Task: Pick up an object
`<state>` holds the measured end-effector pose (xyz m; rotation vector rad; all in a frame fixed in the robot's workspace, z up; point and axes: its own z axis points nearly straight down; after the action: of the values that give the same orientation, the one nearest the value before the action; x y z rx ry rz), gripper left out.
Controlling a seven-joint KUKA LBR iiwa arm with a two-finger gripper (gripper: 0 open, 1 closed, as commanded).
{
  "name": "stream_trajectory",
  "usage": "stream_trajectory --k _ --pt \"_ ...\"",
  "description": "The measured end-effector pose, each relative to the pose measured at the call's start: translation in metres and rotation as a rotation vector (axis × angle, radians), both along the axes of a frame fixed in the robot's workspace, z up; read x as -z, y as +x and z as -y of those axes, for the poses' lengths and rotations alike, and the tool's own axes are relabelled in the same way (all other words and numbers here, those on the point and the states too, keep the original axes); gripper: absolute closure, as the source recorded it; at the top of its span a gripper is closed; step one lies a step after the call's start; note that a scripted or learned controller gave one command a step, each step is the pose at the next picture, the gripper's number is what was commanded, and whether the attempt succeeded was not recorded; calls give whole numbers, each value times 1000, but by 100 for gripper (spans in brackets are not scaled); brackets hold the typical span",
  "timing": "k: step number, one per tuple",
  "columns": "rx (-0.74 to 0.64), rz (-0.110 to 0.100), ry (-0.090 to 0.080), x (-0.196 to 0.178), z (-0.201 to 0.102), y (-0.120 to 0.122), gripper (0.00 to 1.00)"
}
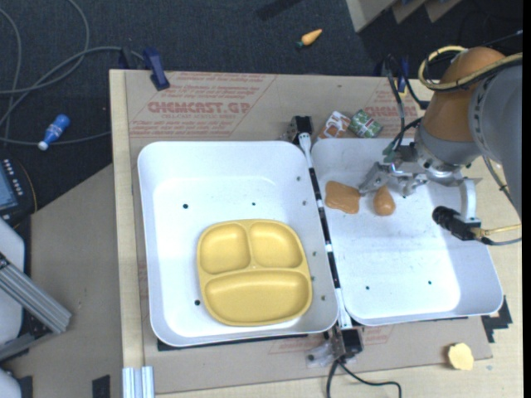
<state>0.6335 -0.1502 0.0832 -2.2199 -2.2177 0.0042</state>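
Note:
In the right bin (415, 288), a tan bread-like piece (342, 197) lies near the left wall. A small orange-brown lump (383, 202) sits just right of it. My gripper (392, 181) hangs low over the bin's far part, directly behind the lump, and its fingers stand open with nothing between them. One fingertip (370, 182) points toward the gap between the two pieces. The grey arm with its orange band (452, 110) comes in from the right.
A yellow divided plate (253, 270) lies in the left bin (166, 189). Small packets (350, 124) lie behind the right bin on the board. A yellow scrap (459, 356) rests at the bench's front right. A black cable fitting (452, 220) hangs over the right bin.

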Motion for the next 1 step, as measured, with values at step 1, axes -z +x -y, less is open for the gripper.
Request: stream_trajectory --k 1 --pt "-1 6 -2 -12 0 2 100"
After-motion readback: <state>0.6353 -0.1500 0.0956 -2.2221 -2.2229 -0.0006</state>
